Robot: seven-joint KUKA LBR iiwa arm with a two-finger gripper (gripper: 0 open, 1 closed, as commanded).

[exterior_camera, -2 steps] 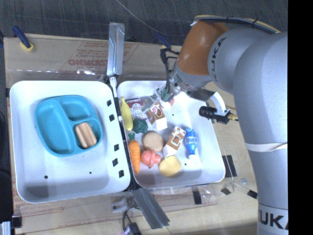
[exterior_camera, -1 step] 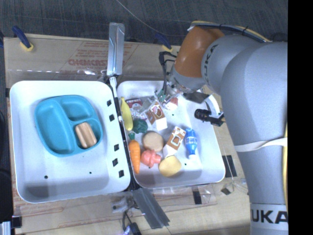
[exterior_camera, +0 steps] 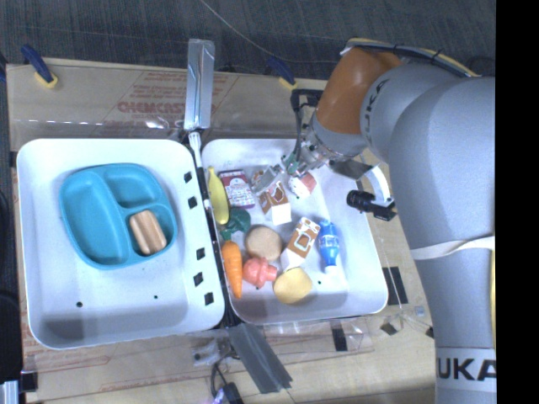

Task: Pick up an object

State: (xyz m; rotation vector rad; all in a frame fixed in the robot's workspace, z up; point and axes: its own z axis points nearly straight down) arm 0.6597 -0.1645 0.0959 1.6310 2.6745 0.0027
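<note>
Fingers, state unclear, point down-left over the right bin from the bent arm.

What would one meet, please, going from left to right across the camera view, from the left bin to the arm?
Blue plate → bread roll → banana → carrot → pink toy → blue bottle → arm.

A: Which markings are legible?

B: Two. The arm bears "UKA" at its lower part, cut off at the frame edge. The cardboard sheet carries faint red print, too blurred to read.
</note>
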